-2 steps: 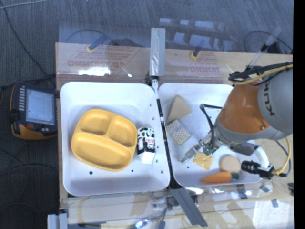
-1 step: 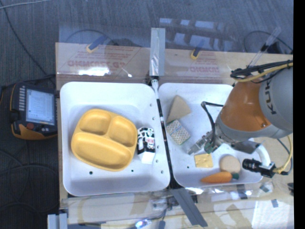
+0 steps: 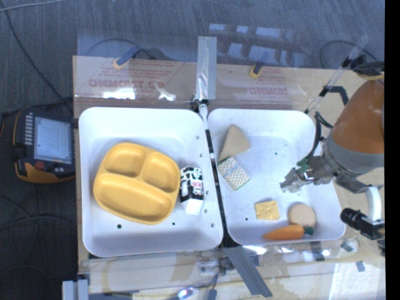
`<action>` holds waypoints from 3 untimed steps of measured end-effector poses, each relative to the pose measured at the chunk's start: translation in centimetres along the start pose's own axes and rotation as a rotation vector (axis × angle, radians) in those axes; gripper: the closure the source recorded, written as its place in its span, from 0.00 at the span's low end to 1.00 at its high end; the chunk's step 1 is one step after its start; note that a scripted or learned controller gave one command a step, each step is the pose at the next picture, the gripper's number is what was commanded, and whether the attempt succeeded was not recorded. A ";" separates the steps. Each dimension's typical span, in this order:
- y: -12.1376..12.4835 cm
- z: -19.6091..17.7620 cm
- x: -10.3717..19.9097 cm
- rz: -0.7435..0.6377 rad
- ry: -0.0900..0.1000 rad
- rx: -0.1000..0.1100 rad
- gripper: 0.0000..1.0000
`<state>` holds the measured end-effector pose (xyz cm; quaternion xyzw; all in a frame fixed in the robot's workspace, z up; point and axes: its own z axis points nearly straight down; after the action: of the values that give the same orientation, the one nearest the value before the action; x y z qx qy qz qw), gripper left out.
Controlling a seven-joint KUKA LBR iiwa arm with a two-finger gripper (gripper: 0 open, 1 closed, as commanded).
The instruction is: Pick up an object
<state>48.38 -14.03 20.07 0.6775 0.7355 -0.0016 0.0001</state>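
The end effector (image 3: 294,181) hangs over the right side of the right bin (image 3: 275,120), reaching in from the right below the arm's orange band (image 3: 367,119). From where I stand its fingers are a small grey cluster, and I cannot tell whether they are apart or together; nothing shows between them.

Just near of it, towards the near right corner of that bin, lies a round tan cookie-like piece (image 3: 302,214), and against the near wall beside that rests a toy carrot (image 3: 286,232), lying lengthwise with its green end to the right. Left of the round piece is a small yellow cheese square (image 3: 267,210). Further left, near the divider between the bins, sits a patterned green-and-white sponge-like pad (image 3: 234,173), and on its far side a tan wedge (image 3: 232,142). All of these lie apart from the end effector.

In the left bin (image 3: 125,120) a yellow divided plate (image 3: 136,181) takes up the middle, and a small black-and-white carton (image 3: 192,185) with a cow print stands just beside its right edge.

Both bins sit on a cardboard-covered surface (image 3: 144,80). Off to the far left, on the dark floor, lies a control pendant (image 3: 42,144) with a lit screen.
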 end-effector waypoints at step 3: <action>0.7 -3.6 8.3 0.204 0.001 0.000 0.00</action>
<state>48.42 -5.69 23.66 0.7488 0.6627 -0.0011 -0.0002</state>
